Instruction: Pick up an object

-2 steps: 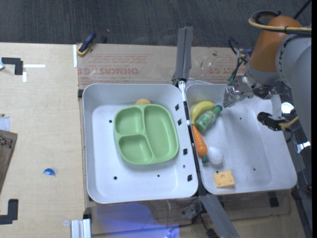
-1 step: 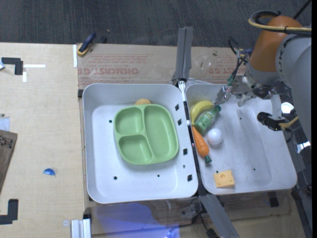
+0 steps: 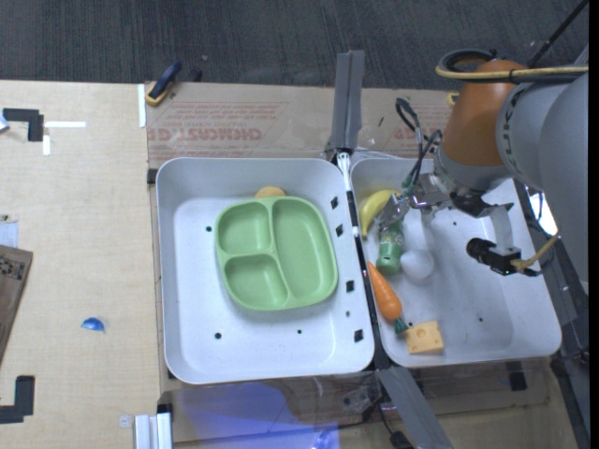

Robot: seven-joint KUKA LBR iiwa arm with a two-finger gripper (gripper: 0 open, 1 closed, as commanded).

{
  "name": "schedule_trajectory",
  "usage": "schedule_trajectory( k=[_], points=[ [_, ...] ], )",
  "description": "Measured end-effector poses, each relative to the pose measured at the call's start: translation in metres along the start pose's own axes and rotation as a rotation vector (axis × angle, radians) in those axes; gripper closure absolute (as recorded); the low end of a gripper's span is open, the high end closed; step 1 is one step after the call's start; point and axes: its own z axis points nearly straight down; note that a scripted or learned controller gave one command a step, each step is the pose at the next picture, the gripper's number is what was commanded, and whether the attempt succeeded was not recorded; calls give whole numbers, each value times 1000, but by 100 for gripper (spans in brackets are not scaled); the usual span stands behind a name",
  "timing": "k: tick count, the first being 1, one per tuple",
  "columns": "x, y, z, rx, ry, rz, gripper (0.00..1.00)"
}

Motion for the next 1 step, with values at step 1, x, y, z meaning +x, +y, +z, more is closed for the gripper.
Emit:
schedule_trajectory(
  k=[1],
  points=[
    [-2,0,-9,-1,-1,4,100]
  ],
)
